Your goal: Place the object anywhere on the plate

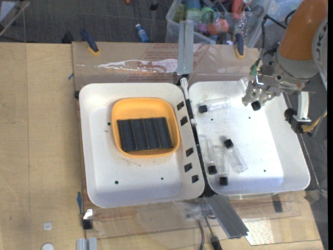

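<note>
A yellow plate point(145, 108) lies in the left bin point(96, 155), and a black ridged rectangular block point(144, 134) rests flat on it. Several clear vials with black caps lie in the right bin point(281, 160): one near its back left point(214, 105), one in the middle point(232, 153), one along its left wall point(210, 155). My gripper point(256, 94) hangs over the right bin's back right part, far from the plate. A small black cap-like piece point(255, 105) sits right under it; whether it is held is unclear.
A row of black clips point(188, 139) runs along the ridge between the two bins. A clear tub of colourful items point(218, 9) stands behind the bench. A metal bar point(183, 46) rises at the back between the bins.
</note>
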Controlling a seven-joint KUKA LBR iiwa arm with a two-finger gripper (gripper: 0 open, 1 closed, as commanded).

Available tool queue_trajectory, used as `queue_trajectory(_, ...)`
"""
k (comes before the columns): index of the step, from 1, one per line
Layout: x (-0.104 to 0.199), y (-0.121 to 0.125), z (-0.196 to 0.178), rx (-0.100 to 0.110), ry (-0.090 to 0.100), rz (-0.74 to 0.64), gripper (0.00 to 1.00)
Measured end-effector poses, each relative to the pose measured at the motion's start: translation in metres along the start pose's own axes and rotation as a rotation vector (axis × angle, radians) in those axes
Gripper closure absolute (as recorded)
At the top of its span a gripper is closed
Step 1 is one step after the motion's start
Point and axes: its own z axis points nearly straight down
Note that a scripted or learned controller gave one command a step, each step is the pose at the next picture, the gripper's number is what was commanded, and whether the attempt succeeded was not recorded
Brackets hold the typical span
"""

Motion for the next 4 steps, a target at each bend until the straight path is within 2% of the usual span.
queue_trajectory(1, 0.026, 0.022, 0.018, -0.004, 0.001, -0.284, 1.00)
queue_trajectory(3, 0.103, 0.011, -0.004, -0.003, 0.001, -0.416, 1.00)
queue_trajectory(4, 0.121, 0.008, -0.030, -0.006, 0.000, -0.516, 1.00)
